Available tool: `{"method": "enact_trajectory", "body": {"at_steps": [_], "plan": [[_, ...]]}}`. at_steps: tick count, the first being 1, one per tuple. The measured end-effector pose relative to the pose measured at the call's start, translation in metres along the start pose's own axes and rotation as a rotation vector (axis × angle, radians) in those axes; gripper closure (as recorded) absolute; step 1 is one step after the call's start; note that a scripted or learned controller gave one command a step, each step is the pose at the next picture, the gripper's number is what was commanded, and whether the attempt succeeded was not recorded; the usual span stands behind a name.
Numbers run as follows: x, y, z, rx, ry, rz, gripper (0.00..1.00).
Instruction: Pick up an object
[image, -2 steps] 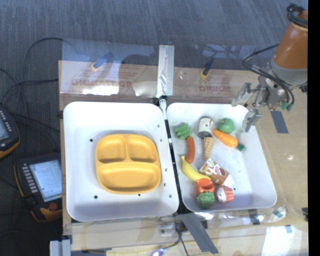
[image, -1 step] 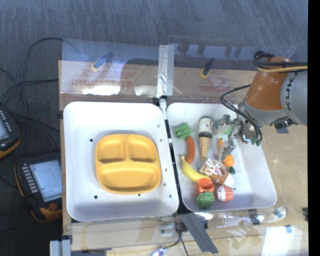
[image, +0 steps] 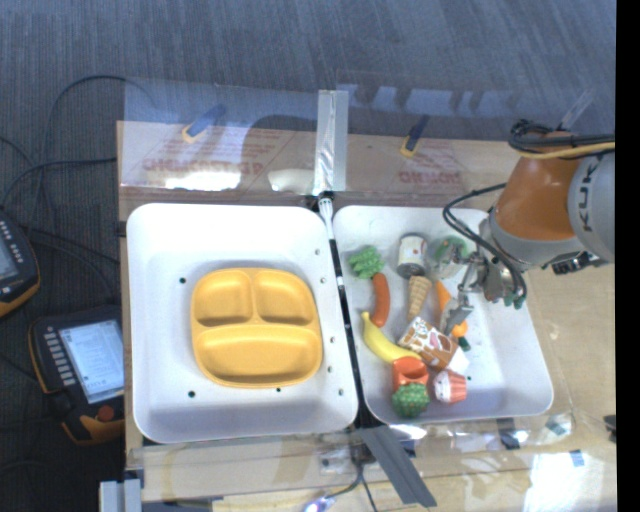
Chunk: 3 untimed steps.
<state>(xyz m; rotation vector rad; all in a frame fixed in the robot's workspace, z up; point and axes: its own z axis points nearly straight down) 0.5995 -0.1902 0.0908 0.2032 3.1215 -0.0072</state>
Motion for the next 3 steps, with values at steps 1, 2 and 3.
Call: {"method": "enact_trajectory", "body": {"at_steps": [1,2,3], "plan": [[0.014,0.001,-0.001,-0.002,-0.003,0.066,0.0],[0.072,-0.045,-0.002,0.001,-0.001,0.048,0.0],[0.083,-0.043,-0.002,0.0,-0.007,0.11,0.0]]}}
